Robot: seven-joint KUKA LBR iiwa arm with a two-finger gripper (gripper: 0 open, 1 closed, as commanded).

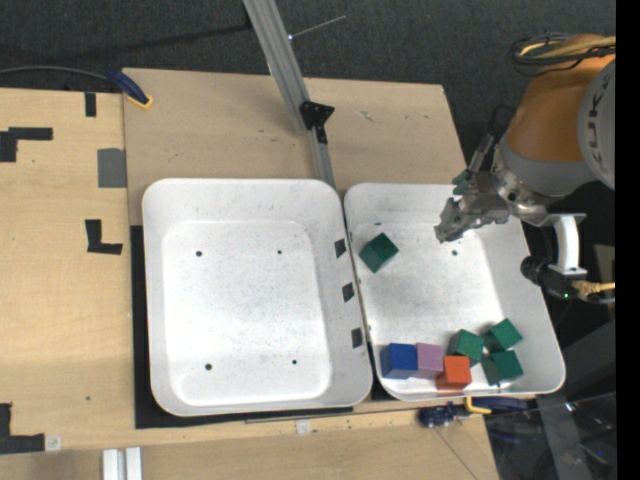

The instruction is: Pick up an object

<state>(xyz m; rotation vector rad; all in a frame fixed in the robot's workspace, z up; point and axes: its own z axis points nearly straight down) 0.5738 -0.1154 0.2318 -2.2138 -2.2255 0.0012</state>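
Observation:
A dark green cube (378, 252) lies tilted in the upper left of the right bin (420, 288). Along that bin's front edge sits a cluster: a blue cube (401, 358), a lilac cube (429, 358), an orange cube (456, 371) and three green cubes (487, 349). My gripper (451, 223) hangs over the upper right part of the right bin, to the right of the tilted green cube and apart from it. I see nothing between its tips.
The left bin (245, 293) lies beside the right one, with small black clips on the shared rim (347, 292). A slanted metal bar (285, 53) runs from the top down to the bins' junction. Wooden benchtop surrounds both bins.

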